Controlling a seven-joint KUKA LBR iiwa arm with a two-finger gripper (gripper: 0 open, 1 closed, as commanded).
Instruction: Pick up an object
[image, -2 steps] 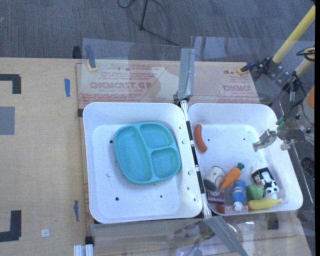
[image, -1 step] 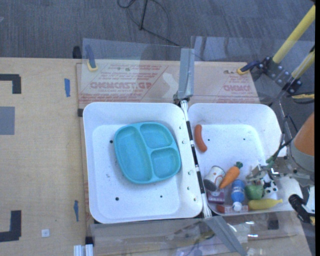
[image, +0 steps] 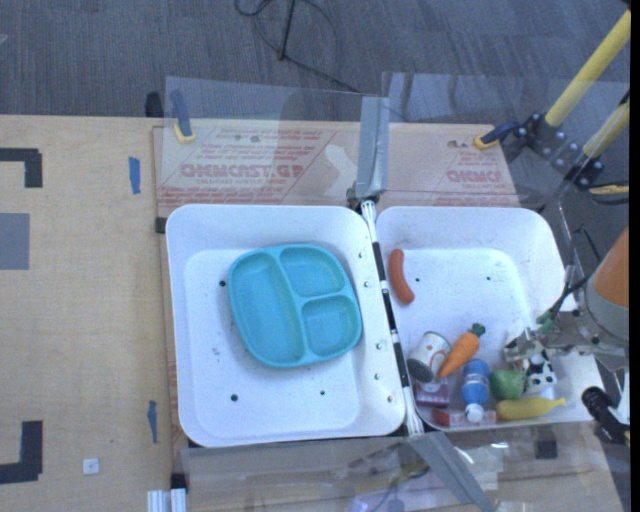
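Note:
The right bin (image: 470, 225) holds a heap of small toys in its near right corner. There is an orange carrot (image: 461, 351), a white cup (image: 430, 351), a blue bottle (image: 476, 384), a green fruit (image: 508, 383), a yellow banana (image: 530, 408) and a black-and-white figure (image: 541, 376). A red sausage (image: 401, 276) lies apart, near the bin's left wall. My gripper (image: 530, 347) hangs low at the bin's right side, just above the green fruit and the black-and-white figure. Nothing shows in its grasp.
The left bin (image: 190, 330) bears a turquoise divided plate (image: 294, 304). A ridge (image: 380, 300) separates the two bins. The arm's grey body and orange band (image: 612, 285) fill the right edge. Yellow rods (image: 590, 70) stand at the back right.

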